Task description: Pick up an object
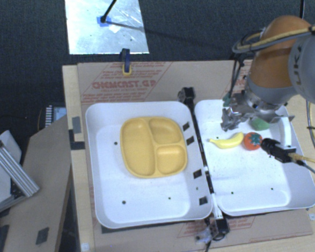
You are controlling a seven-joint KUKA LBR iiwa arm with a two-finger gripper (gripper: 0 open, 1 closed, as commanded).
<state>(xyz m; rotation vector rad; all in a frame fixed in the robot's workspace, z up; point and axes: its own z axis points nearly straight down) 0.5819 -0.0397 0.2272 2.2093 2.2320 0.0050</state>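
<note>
A yellow banana lies in the right bin, near its middle back. A red tomato-like fruit sits just right of the banana. A green object shows partly behind the arm, further back. My gripper hangs over the back of the right bin, just above and behind the banana. Nothing shows between its fingers.
A yellow divided plate lies in the left bin. A black divider strip runs between the two bins. The front half of the right bin is bare white floor. The bins rest on a cardboard sheet.
</note>
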